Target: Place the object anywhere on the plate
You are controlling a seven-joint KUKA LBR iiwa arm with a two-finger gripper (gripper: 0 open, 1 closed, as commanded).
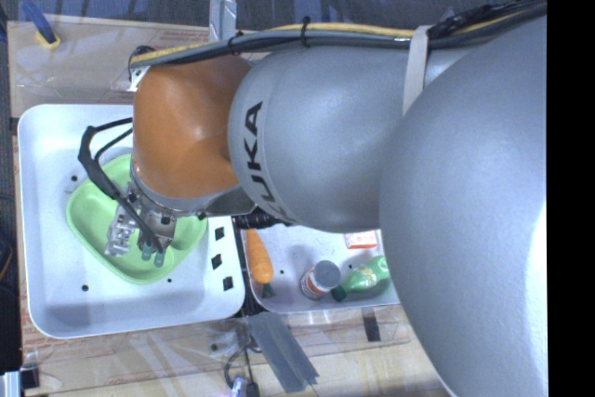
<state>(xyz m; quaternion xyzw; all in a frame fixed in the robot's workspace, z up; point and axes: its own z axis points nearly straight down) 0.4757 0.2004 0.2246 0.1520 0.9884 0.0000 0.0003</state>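
Plate (93, 218), pale green, lies in the left white bin (46, 293), and the gripper (138, 242) hangs right over its middle; whether it is spread, closed or pinching anything cannot be told. In the right bin (279, 297) lie a carrot (259, 260), a small can (321, 279) and a green bottle (364, 279), close together.

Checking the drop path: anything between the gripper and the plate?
Nothing visible. The gripper hangs right over the green plate in the left bin. The carrot and bottle lie in the right bin, off the path.
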